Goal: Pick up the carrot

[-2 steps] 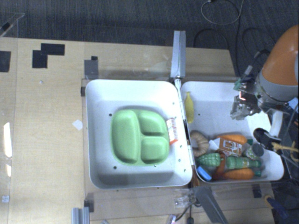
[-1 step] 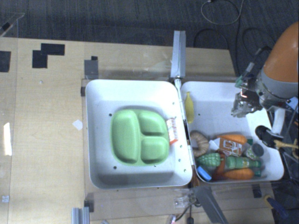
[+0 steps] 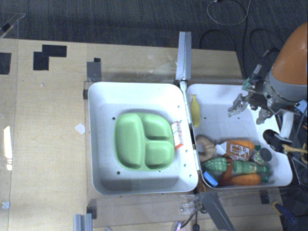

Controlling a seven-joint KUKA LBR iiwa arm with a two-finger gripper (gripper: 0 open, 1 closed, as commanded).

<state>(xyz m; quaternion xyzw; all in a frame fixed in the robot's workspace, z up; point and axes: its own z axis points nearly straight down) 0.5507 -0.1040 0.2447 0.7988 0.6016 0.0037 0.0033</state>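
- The worktop (image 3: 48, 129) carries two shallow white bins side by side: the left bin (image 3: 101, 143) and the right bin (image 3: 216, 100).
- The arm (image 3: 291, 61) comes in from the right, hanging over the right bin's upper right corner.
- A green divided tray (image 3: 143, 139) lies in the middle of the left bin.
- A heap of toy groceries crowds the right bin's lower end, among them an orange carton (image 3: 239, 149), a green bottle (image 3: 250, 168) and a green corn-like piece (image 3: 215, 165).
- The carrot (image 3: 246, 179) lies at the lower edge of that heap, just beside the bin's near wall and under the green bottle. Its long axis runs roughly left to right; which end is the tip I cannot tell.
- The claw (image 3: 251, 105) hangs above bare bin floor, well apart from the carrot, its fingers spread and empty.
- To do this well, I judge the claw should travel down over the carrot's middle, turn so its fingers close across the short width, and descend clear of the bottle and the wall.
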